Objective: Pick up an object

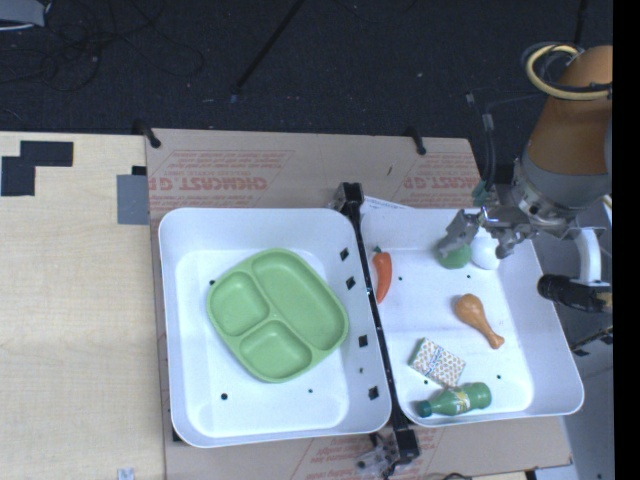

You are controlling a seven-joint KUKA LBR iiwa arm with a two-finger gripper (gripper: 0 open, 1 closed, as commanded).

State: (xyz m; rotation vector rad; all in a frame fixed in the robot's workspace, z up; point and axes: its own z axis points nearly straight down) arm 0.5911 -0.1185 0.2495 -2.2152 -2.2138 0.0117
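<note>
We judge the step in hand to be the reach-and-grasp: the gripper (478, 236) sits low over the far end of the right bin (545, 368), its fingers spread to either side of two small things, a green ball (453, 256) and a white ball (485, 254) touching each other. The fingers look wide (one on the green ball's side, the other past the white one), and we cannot say that either ball is actually pinched between them, so nothing counts as held yet.

The next move, as we read it, calls for closing on one ball squarely and then lifting straight up; two round things side by side may squirt apart as the fingers shut.

Being round, the balls have no long axis to speak of. The other candidates do: the drumstick (478, 319) lies mid-bin, running diagonally with its thin end toward the near right; the bottle (456, 400) lies almost crosswise at the near wall, cap to the left; the carrot (382, 273) lies along the divider. The green plate (277, 313) fills the left bin (190, 388).
</note>
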